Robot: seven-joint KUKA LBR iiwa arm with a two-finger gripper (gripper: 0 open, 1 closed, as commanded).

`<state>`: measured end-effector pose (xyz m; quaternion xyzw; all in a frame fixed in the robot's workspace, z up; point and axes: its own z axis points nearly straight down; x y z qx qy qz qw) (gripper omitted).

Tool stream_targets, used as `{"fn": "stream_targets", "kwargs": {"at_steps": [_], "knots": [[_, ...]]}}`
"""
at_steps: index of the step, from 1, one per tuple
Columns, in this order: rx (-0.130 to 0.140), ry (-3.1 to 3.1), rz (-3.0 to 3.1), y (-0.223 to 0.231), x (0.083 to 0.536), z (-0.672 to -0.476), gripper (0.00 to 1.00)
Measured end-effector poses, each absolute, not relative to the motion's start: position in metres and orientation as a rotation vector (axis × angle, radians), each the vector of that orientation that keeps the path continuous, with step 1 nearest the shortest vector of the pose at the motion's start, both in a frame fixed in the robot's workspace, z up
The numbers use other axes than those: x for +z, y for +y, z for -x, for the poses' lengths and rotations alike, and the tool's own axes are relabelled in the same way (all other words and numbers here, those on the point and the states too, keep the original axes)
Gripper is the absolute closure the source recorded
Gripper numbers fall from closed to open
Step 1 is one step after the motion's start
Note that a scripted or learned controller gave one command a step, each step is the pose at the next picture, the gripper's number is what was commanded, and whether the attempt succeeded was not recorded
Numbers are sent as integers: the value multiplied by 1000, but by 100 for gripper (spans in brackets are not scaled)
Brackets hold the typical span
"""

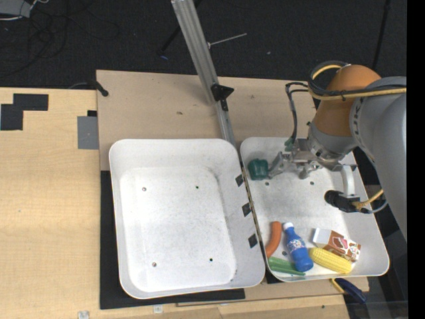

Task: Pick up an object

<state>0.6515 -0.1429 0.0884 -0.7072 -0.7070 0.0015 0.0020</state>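
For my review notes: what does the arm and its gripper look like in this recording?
The arm is a thick, rounded grey body with an orange band above the wrist. Black and yellowish cables loop around the wrist. The gripper is a compact grey metal assembly with dark green at its tip.

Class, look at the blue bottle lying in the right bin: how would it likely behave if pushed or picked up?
The blue bottle lies on its side and looks round, so it may roll. It looks like smooth plastic, possibly slippery. Wedged between the carrot and corn, it might nudge them.
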Motion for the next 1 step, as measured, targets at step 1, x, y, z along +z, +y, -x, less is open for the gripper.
{"fn": "stream_targets", "kwargs": {"at_steps": [1], "knots": [[2,-2215,2225,-144,101,-652,100]]}}
